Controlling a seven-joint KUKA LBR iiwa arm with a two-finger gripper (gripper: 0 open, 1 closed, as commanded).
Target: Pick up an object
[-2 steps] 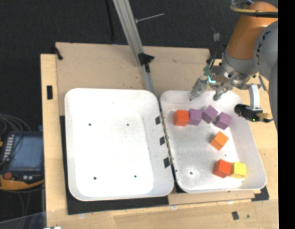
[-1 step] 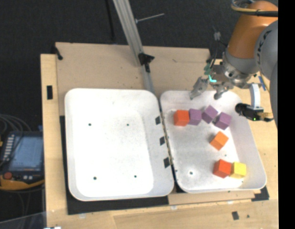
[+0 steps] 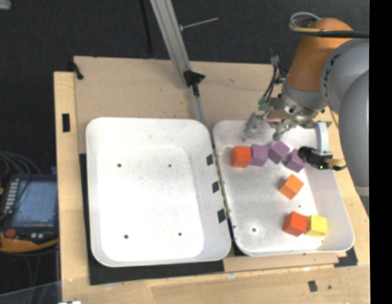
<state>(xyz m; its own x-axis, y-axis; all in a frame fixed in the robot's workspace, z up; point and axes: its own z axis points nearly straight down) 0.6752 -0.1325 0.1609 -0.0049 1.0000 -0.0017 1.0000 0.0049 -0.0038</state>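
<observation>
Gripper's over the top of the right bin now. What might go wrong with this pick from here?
Two risks. The gripper hangs open above the row where an orange block and purple blocks sit packed tight; a finger may land on a neighbour and shove the row instead of closing on one block. It is also near the right bin's far rim, so a descent there could clip the wall.

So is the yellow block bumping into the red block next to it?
Touching. In the camera view, the yellow block sits pressed against the red block near the right bin's front edge, with no white showing between them.
</observation>
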